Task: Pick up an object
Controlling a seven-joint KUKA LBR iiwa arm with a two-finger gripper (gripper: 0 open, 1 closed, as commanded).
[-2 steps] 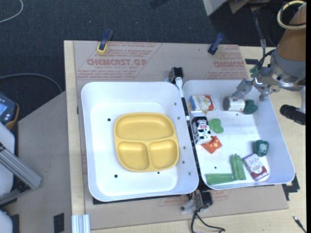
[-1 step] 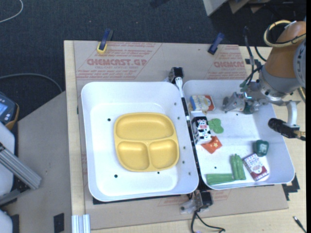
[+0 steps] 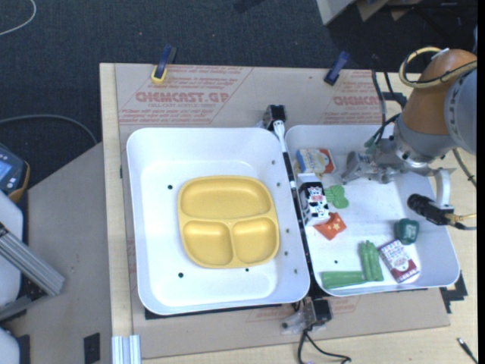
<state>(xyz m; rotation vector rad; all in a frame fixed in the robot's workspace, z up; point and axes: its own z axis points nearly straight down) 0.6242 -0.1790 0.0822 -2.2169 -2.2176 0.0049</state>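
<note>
while the green pods [image 3: 356, 268] and red carton [image 3: 398, 261] crowd the right bin's [image 3: 447, 268] near edge, the red packet [image 3: 330, 225] and dice block [image 3: 314, 200] sit mid-bin. farther back the gripper [image 3: 369, 165] hovers, grip state impossible to tell. so much clutter, a descent could clip neighbours and miss.

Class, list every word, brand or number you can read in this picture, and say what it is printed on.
"CHEMCAST GP", red, repeated: on the brown board under the bins.
Print on the small red packet, the white-and-orange packet and the black-and-white item: too small to read.
</note>
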